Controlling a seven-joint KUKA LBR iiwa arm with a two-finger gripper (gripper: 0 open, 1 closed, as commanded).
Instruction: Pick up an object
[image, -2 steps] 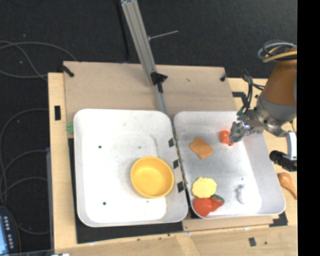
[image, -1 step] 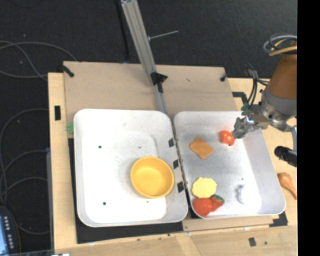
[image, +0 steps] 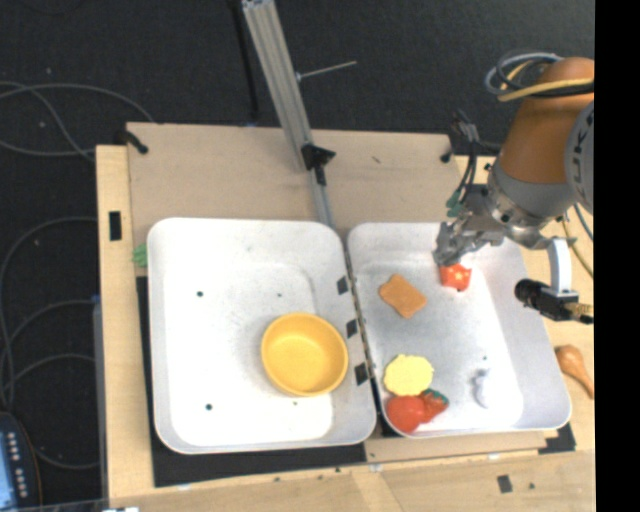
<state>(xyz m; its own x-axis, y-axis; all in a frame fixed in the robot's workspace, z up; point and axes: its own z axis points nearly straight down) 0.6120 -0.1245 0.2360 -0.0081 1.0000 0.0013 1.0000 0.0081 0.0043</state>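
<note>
A tan, board-like worktop (image: 220, 170) carries two shallow white bins set side by side, their inner edges touching near the middle. The left bin (image: 200, 260) sits toward nine o'clock, the right bin (image: 510, 340) toward three o'clock. A slanted metal rail (image: 285, 85) meets the worktop at about twelve o'clock, just behind the seam between the bins. A small brown, rounded object (image: 573, 365) lies at about four o'clock, just beside the right bin's outer rim.
</note>
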